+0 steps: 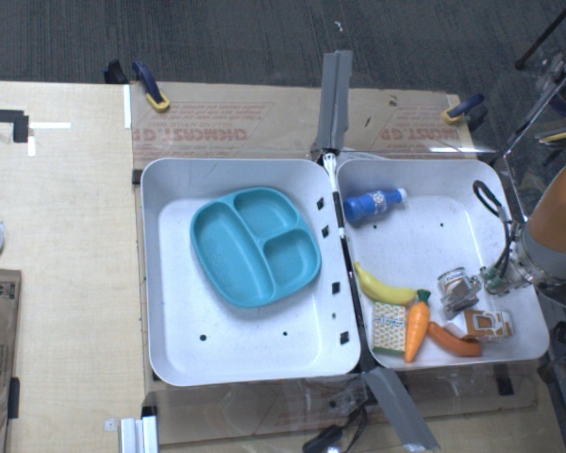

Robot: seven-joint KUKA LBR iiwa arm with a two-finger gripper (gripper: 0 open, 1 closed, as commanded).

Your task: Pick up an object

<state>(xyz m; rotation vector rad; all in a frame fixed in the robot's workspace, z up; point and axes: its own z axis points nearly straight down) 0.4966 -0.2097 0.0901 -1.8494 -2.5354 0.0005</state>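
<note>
The jaws [462, 291] hover in the right bin [424, 182]; whether released or clenched, I cannot tell. The carrot [416, 327] lies just near-left, long axis near-far.

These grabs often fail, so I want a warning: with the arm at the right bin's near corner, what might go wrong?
The tool sits over a tight cluster: carrot, sausage and small carton touch or overlap, so it may nudge or lift two.
The cluster hugs the right bin wall, risking a collision.

Right bin [424, 173] middle open, bottle [373, 203] at back, banana [384, 288], carrot [416, 326] crowding front
</note>
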